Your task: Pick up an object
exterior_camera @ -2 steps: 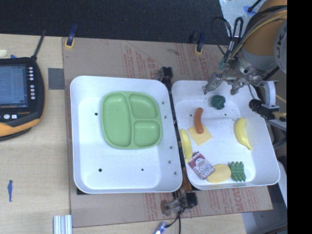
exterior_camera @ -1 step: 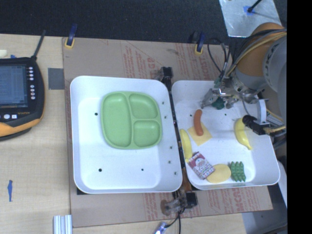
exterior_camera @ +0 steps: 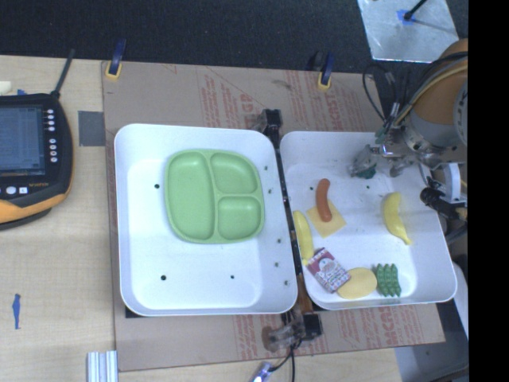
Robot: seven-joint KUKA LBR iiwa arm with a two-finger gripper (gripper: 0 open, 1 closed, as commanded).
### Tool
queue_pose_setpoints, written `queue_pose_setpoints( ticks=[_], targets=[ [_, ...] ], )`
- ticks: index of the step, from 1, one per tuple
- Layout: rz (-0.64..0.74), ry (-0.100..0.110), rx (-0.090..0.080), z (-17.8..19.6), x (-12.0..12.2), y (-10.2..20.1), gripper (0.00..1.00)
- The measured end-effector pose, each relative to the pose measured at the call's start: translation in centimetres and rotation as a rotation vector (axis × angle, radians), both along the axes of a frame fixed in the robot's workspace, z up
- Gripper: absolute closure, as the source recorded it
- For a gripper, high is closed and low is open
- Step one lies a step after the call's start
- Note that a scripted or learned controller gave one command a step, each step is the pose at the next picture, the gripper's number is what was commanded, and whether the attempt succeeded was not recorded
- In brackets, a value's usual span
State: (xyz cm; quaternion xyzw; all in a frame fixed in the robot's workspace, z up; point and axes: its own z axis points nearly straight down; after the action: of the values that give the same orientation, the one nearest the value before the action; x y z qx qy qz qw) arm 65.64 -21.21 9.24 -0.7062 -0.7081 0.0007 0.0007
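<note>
1. Starting at the near edge of the table, the right bin (exterior_camera: 445, 289) holds a row along its near wall: a red packet (exterior_camera: 327, 270), a yellow lemon-like piece (exterior_camera: 358, 283) touching it, and a green ridged toy (exterior_camera: 387, 279) just beside that
2. Against the right bin's left wall lies a slim yellow piece (exterior_camera: 303, 235), long axis running near to far
3. Mid-bin, a red sausage (exterior_camera: 323, 200) rests on a yellow slice (exterior_camera: 328, 219), lying near to far; a banana (exterior_camera: 395, 217) lies towards the right wall, tilted, well apart from both
4. The left bin (exterior_camera: 135, 213) carries a green divided plate (exterior_camera: 214, 196) in its far half
5. At the far right corner of the right bin hovers the tool (exterior_camera: 374, 164); nothing shows between its fingers, and I cannot tell whether they are parted or closed
6. Judged from this, the banana lies nearer the viewer and slightly right of the tool, the sausage nearer and to its left; either seems reachable with no obstacle between, and the grip would likely need to cross the thing's long axis
</note>
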Motion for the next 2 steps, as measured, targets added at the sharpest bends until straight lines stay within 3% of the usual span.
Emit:
queue_pose_setpoints(
  ticks=[1, 2],
  targets=[
    [0.002, 0.003, 0.0, 0.0, 0.0, 2.3, 0.0],
    [0.0, -0.001, -0.001, 0.0, 0.0, 0.0, 0.0]
  ],
)
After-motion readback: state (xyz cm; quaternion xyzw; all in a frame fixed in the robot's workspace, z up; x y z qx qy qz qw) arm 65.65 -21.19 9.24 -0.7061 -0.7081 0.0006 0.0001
